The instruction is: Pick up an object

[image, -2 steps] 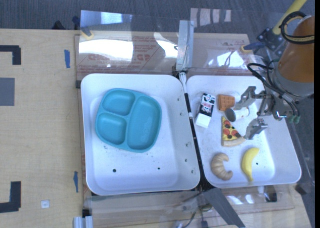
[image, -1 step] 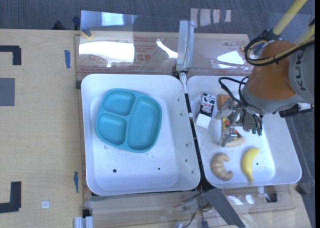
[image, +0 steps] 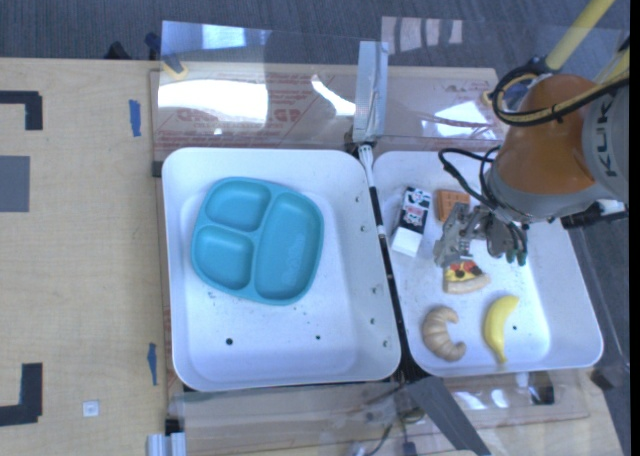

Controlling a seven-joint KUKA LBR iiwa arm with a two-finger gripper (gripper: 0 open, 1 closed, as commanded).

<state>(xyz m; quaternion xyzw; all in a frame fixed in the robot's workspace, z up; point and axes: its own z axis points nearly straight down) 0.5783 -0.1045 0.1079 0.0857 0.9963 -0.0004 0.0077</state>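
- The bench (image: pixel 70 244) is pale wood along its left side, with black angular marks near its left edge and bits of blue tape by the bins.
- The left bin (image: pixel 270 359) holds a blue divided plate (image: pixel 258 240), three compartments, lying flat toward the bin's upper-left part; a few dark specks dot the bin floor near its front edge.
- A clear sheet (image: pixel 260 94) stands behind the bins along the bench's back edge (glare on it hides detail).
- The right bin (image: pixel 560 334) touches the left bin along their shared edge.
- In the right bin, near its left wall, a small black-and-white carton (image: pixel 413 216) lies tilted.
- A croissant (image: pixel 443 332) lies near the right bin's front edge, left of centre.
- A pizza slice (image: pixel 464 275) sits mid-bin, just under the gripper.
- The gripper (image: pixel 462 241) hangs over the middle of the right bin, just above the pizza slice; whether its pincer is clenched or released I cannot tell, as it blurs into clutter.
- An orange item (image: pixel 452 199) shows just behind the gripper, partly hidden.
- A banana (image: pixel 498 324) lies right of the croissant, near the front edge.
- The arm (image: pixel 545 149) rises over the right bin's back right corner.
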